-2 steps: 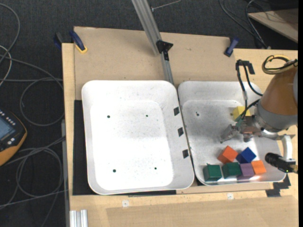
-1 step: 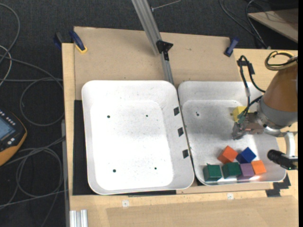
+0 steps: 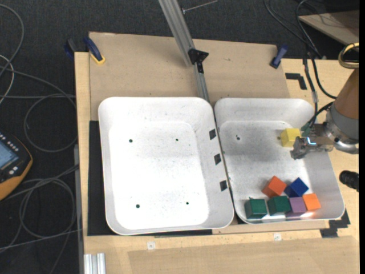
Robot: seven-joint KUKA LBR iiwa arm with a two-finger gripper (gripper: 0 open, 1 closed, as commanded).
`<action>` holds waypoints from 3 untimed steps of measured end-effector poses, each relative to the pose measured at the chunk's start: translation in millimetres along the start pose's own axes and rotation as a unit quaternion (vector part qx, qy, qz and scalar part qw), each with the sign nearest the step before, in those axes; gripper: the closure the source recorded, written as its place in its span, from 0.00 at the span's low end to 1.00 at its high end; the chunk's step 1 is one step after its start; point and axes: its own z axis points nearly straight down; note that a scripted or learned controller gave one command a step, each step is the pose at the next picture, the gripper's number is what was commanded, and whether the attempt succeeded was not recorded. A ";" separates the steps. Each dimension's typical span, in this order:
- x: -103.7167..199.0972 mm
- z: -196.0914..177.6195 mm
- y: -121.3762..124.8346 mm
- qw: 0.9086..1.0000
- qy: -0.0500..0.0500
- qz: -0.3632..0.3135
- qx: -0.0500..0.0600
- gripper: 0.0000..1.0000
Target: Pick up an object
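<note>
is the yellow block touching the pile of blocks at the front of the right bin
Apart. The camera view shows bare white bin floor between the yellow block and the orange block nearest it.

The pale wooden bench [image 3: 142, 59] carries two shallow white bins side by side, the left bin [image 3: 159, 164] touching the right bin [image 3: 256, 114] along their inner edges. Blue clamps [image 3: 94, 50] grip its far edge, and black tape marks [image 3: 296, 80] lie on its right side.

Yellow block [image 3: 290, 136] is sitting high in the right bin [image 3: 251, 110], touching the gripper [image 3: 300, 149]. Six more blocks [image 3: 283, 198] are clustering at the near edge.
</note>
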 end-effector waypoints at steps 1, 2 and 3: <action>4.8 -45.1 4.1 1.000 0.000 -0.001 0.000 1.00; -1.3 -105.0 1.0 1.000 0.000 0.000 -0.001 1.00; 44.0 -89.6 20.1 1.000 0.002 -0.002 0.004 1.00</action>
